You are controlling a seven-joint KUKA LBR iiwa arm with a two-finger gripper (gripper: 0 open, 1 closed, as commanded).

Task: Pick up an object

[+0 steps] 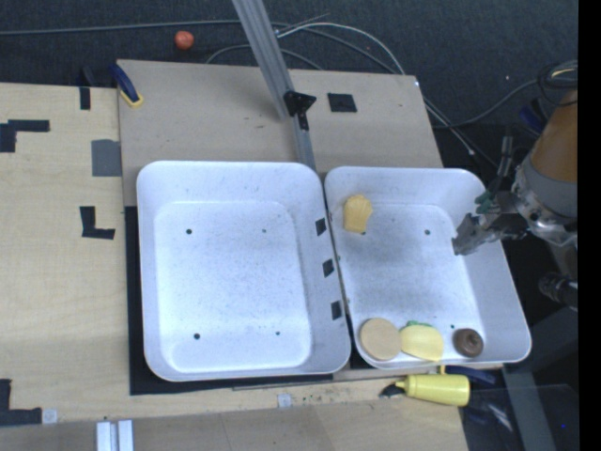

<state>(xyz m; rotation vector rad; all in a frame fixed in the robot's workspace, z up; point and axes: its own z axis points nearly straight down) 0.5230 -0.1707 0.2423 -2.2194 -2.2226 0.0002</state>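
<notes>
Four small objects lie in the right shallow white bin (488, 285): a yellow block (357, 213) at the far left corner and, along the near wall, a tan disc (379, 338), a yellow lump (423, 342) and a brown round piece (468, 343), while the grey gripper (467, 241) hangs at the right rim, carrying nothing.

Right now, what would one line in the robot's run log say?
gripper: over right bin right edge, holding nothing | yellow block: far-left corner | tan disc, yellow piece, brown ball: near edge

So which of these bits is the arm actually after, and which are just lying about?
For the job: gripper; yellow block, tan disc, yellow lump, brown ball, all in the right bin.

Lying about: yellow tool, orange ball, left bin.
</notes>
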